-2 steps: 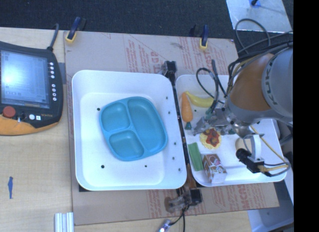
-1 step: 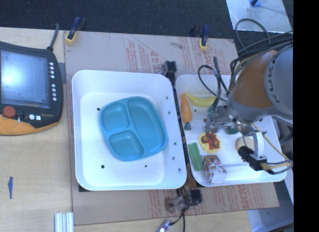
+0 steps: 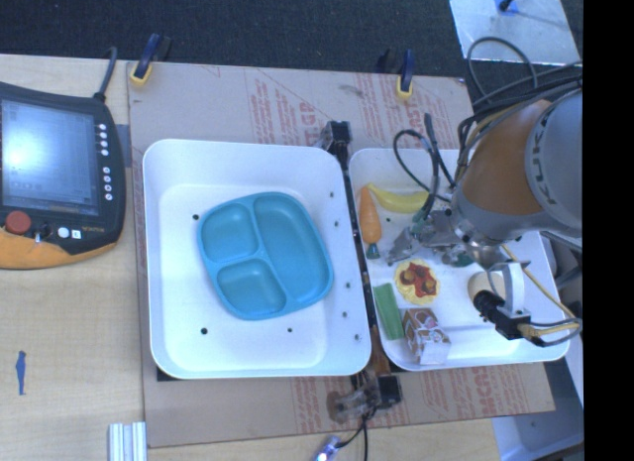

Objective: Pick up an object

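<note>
— Clutter sits entirely in the right bin [image 3: 555, 345], at the right of the frame: a carrot [image 3: 369, 215] and a banana [image 3: 398, 198] near its upper left corner, a small round pizza toy [image 3: 417, 282] in the middle, a green stick [image 3: 388, 310] along the left wall, and a brown-and-white packet [image 3: 427, 336] toward the lower edge.

— And the left bin [image 3: 173, 167]?

— It carries only a blue divided plate [image 3: 264, 254], lying flat near its centre, probably as a drop-off spot.

— Where is the arm [image 3: 515, 167]?

— Reaching in from the right, its orange band and grey wrist hang over the right bin's upper half. The gripper [image 3: 428, 236] points down between the banana and the pizza toy, likely because the pickable things crowd there.

— Is it holding anything?

— I cannot tell. Cables and wrist hardware blur together at that spot, so whether it grasps something or hangs free is unclear. Nothing looks lifted; every object seems to rest on the bin floor.
</note>
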